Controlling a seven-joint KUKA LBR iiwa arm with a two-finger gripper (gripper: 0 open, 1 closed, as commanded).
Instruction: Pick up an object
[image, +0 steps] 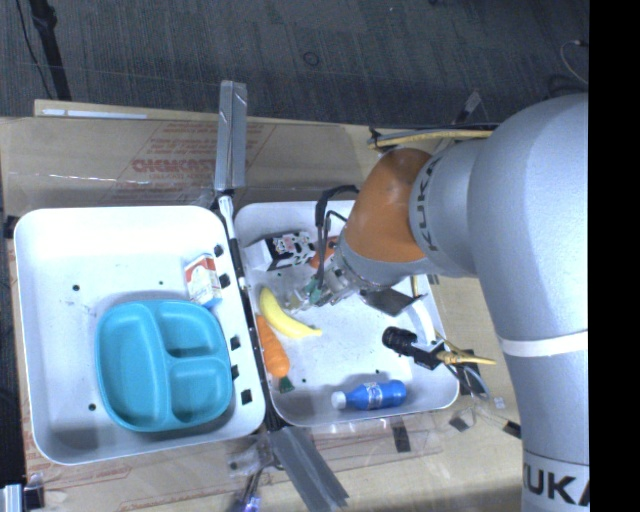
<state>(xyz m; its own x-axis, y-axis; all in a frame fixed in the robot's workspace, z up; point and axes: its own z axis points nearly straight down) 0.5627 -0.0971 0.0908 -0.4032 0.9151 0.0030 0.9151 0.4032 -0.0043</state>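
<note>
Yellow plastic banana (285, 316) lies just below-left of my gripper (312, 290), nearly touching it, long axis running diagonally from upper-left to lower-right. Orange carrot (273, 350) sits just beyond. Jaw state: cannot tell, wrist blocks them.

The arm (520, 230) is thick, smooth and silver-grey, with black KUKA lettering and a white seam ring across its lower body. An orange band (385, 210) caps its wrist; just beside it loops what may be a black cable (330, 200).
</note>
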